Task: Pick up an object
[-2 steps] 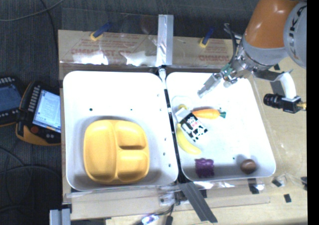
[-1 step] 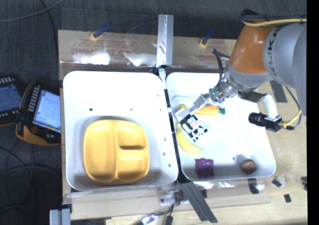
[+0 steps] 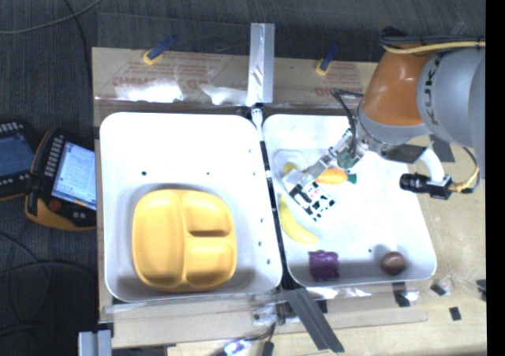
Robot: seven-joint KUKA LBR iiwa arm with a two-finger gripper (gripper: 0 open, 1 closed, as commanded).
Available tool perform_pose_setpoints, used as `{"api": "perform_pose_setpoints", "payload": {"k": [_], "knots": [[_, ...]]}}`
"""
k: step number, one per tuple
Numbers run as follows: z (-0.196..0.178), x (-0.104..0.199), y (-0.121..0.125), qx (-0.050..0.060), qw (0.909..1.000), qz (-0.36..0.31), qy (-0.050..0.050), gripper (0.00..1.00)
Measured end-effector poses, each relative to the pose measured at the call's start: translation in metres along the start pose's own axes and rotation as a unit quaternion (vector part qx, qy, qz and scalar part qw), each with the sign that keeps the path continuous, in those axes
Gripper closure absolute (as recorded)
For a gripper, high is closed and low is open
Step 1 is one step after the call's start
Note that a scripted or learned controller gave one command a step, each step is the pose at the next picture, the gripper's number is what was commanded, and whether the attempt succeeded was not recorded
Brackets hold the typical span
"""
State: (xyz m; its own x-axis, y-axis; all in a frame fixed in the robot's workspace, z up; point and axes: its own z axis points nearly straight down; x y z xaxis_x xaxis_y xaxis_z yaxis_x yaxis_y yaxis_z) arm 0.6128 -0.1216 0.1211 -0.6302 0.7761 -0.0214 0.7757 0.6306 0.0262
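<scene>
1. Jaws [image 3: 304, 186] low in the right bin [image 3: 410, 224], near its left wall; whether they're open or shut, I cannot tell.
2. Just behind them, a small smooth orange piece [image 3: 334, 177] sits beside the wrist.
3. A curved yellow banana [image 3: 293, 224] lies right below the jaws, against the divider.
4. A blocky purple piece [image 3: 323, 264] sits at the front wall, with a round brown ball [image 3: 393, 262] further right.
5. The left bin [image 3: 158, 137] holds a glossy yellow tray [image 3: 183, 237] with rounded compartments.
6. Left of the table, a pendant [image 3: 67, 181] rests on the floor.
</scene>
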Motion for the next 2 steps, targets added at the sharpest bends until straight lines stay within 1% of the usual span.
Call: {"api": "perform_pose_setpoints", "payload": {"k": [1,2], "knots": [[0.007,-0.028,0.009,-0.003,0.999,-0.044,-0.002,0.0],[0.011,-0.042,-0.018,-0.004,0.9887,0.15,-0.011,0.0]]}}
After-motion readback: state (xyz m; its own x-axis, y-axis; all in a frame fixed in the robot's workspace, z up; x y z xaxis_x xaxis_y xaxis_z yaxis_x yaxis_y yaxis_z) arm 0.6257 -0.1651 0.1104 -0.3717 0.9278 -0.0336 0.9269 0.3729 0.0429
